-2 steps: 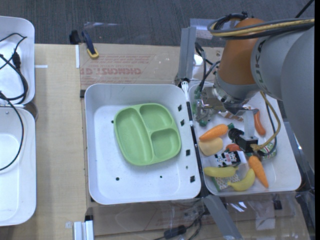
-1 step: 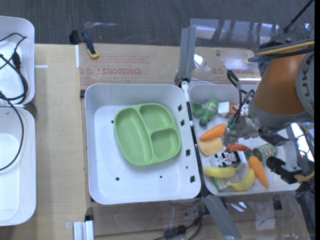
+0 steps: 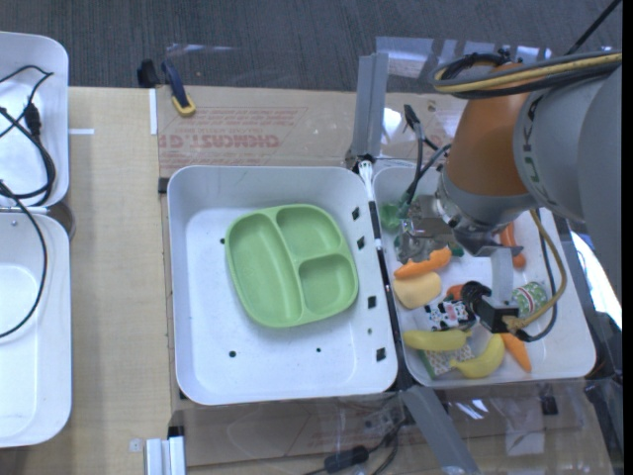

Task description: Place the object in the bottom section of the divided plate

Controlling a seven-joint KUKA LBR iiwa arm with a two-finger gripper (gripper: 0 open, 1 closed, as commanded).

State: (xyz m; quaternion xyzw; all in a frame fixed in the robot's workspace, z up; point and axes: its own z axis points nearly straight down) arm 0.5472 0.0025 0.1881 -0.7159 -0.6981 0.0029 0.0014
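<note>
We log the green divided plate (image 3: pixel 292 263) bare in the left bin (image 3: pixel 198 344), the toy foods, carrot (image 3: pixel 425 262) among them, heaped in the right bin (image 3: pixel 564 349), and the gripper (image 3: pixel 465 240) low there, presumably picking, its grasp indiscernible.

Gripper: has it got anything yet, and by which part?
Cannot be told. The gripper is down among the toy food in the right bin, beside the orange carrot, its tip hidden under the wrist. The green divided plate holds nothing.

The wooden bench (image 3: pixel 109 265) bears two white bins (image 3: pixel 188 295) side by side and cardboard (image 3: pixel 247 127)
</note>
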